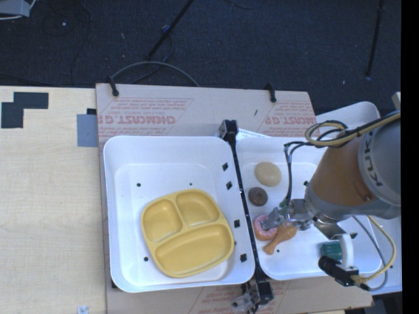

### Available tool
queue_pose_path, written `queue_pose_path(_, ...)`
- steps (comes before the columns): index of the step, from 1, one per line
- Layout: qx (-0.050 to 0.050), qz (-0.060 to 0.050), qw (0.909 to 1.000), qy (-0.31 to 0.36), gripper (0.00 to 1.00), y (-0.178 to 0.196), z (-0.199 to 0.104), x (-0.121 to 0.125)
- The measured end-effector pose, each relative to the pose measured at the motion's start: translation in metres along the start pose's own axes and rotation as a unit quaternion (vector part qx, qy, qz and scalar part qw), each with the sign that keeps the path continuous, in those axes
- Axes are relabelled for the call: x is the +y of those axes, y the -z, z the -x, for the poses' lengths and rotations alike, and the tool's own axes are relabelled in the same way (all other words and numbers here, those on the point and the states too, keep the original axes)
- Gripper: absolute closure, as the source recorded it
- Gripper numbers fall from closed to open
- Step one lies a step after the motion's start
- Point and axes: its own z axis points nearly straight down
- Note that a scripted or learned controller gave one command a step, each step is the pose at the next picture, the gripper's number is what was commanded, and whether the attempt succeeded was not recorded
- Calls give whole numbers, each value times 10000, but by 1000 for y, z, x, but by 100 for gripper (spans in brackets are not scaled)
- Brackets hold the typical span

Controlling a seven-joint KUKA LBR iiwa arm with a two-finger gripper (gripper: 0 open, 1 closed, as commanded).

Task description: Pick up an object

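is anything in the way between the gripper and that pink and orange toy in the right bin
Nothing visible. The gripper sits right over the pink and orange toy in the right bin; the brown disc and beige ball lie apart, farther back.

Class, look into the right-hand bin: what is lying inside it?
In the right bin: a beige round piece, a brown disc, a pink ring, an orange drumstick-like toy. The arm covers the rest.
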Motion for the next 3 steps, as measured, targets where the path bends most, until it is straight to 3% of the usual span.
queue_pose_path(1, 127, -42, 9999, 32, 100, 12, -11, 2)
queue_pose_path(3, 105, -87, 9999, 74, 100, 116, -10, 9)
